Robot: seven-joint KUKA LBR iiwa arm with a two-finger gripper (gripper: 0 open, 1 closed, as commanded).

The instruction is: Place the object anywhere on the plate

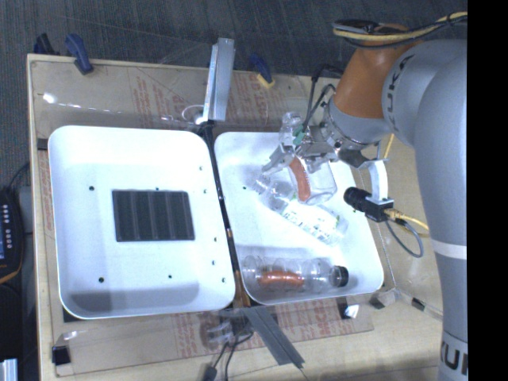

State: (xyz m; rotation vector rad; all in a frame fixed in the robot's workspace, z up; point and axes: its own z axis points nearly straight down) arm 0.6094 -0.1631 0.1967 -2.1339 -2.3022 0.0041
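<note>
Two white bins are sitting side by side on the bench, and nearest the camera a clear plastic bottle (294, 276) with a black cap and a coppery core is lying on its side along the right bin's (238, 181) near wall. Just beyond it a second clear bottle (311, 222) is lying at a slant, crowding the space under the gripper (305, 161), which is hanging over the far half of that bin among clear plastic with an orange-red piece showing there; whether it is pinching anything cannot be told. Off to the left, the dark ridged plate (153, 215) is resting flat in the left bin (71, 157), well apart from the bottles.
</note>
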